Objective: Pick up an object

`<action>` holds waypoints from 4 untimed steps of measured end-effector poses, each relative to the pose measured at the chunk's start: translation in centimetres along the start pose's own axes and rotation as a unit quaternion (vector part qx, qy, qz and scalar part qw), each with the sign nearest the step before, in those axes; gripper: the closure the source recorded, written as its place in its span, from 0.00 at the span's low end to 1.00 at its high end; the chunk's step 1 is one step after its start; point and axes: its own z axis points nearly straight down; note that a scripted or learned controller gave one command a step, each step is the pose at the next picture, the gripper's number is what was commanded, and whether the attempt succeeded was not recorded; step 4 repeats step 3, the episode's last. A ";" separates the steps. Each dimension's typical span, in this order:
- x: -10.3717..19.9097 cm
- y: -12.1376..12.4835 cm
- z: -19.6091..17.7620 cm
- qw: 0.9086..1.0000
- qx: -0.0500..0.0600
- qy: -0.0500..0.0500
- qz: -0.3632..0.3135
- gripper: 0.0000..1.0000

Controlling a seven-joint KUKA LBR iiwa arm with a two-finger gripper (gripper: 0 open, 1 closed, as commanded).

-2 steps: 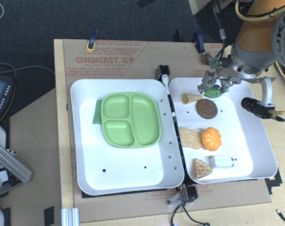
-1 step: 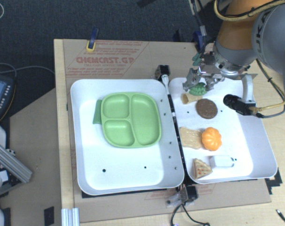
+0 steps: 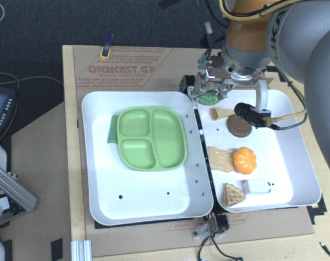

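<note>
Nearest the camera, right bin (image 3: 309, 178) front holds a sandwich wedge (image 3: 233, 194) and a small white block (image 3: 257, 186), apart from each other. Behind them a tan bread piece (image 3: 220, 159) touching an orange pumpkin (image 3: 244, 160). Further back a brown cookie (image 3: 239, 126) and a small cone (image 3: 220, 113). Left bin (image 3: 94, 145) carries the green divided plate (image 3: 151, 138). At the far corner of the right bin, gripper (image 3: 209, 95) sits low over a small green item (image 3: 209, 98) (jaw opening unreadable, can't tell if anything's held). Looks like grasp attempt stage on that item. Next: confirm closure, lift straight up, check it comes along.
</note>
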 end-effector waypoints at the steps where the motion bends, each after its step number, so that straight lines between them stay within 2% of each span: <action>1: 4.9 1.2 1.8 1.000 0.001 -0.001 0.001 1.00; 2: 7.3 1.5 0.9 1.000 0.000 -0.001 0.003 1.00; 4: 6.4 1.0 2.1 1.000 0.004 -0.001 0.004 1.00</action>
